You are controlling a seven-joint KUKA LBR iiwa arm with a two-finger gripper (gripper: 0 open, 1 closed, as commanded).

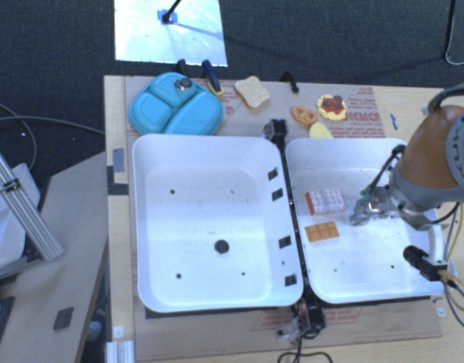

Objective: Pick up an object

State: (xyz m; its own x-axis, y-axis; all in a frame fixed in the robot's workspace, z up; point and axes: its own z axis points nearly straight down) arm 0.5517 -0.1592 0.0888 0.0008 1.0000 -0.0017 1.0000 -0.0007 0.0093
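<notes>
Metallic and grey, the hand [360, 212] sits low inside the right bin [383, 153], at the end of the arm [436, 165] with its orange band, which enters from the right. Whether its fingers are apart or together cannot be told; nothing is seen between them. Just left of the hand lies a red-and-white patterned block [325, 200], and below that, close by, an orange waffle-like square [321, 232]; both rest on the floor of the right bin, apart from the hand. A black part of the arm [418, 259] hangs over the bin's lower right corner. The left bin [153, 203] adjoins the right one along a dark central divider and holds a small dark round object [221, 246]. Beyond the bins, on the table [115, 112], lie a blue sectioned tray [176, 106], a slice of toy toast [252, 91], a toy pretzel [303, 114], a round red-topped pastry [332, 107] and a yellow piece [320, 131].
</notes>
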